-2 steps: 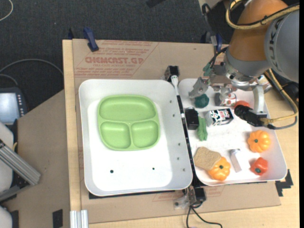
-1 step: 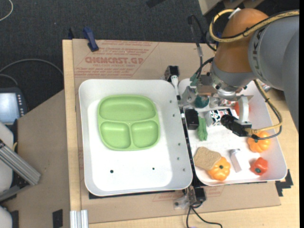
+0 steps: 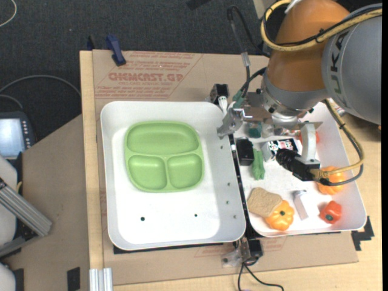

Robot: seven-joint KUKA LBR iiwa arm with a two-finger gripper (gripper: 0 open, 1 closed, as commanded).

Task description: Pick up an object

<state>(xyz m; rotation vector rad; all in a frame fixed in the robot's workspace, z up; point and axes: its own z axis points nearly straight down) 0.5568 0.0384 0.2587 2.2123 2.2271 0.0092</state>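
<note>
In the camera view the arm is reaching in from the right and hanging low over the right bin (image 3: 312, 224), near its far left corner. The pincer (image 3: 268, 132) is sitting under the grey wrist, which is covering it from above, so I cannot tell how far it is open, and I am not seeing any object held in it. It is perhaps hanging just above the bin floor, but from this slant I am only guessing.

The things for picking are lying in this same bin. A black piece (image 3: 244, 151) and a green piece (image 3: 258, 163) are lying just beside each other along the left wall, and they are the nearest to the pincer. Toward the front, a slice of bread (image 3: 262, 201) is touching a yellow-orange pepper (image 3: 280, 216). A small grey block (image 3: 299, 202) and a red-orange fruit (image 3: 331, 211) are lying apart from them, more to the right. In the left bin (image 3: 176, 214) a green divided plate (image 3: 163, 156) is lying alone.

As I am judging it, the pick is not yet done. To do this step well, the pincer should be choosing one single object, centring over its narrow side and going straight down. The black and green pieces are lying crowded against the wall, so there it is risking to catch both, or to strike the wall.
</note>
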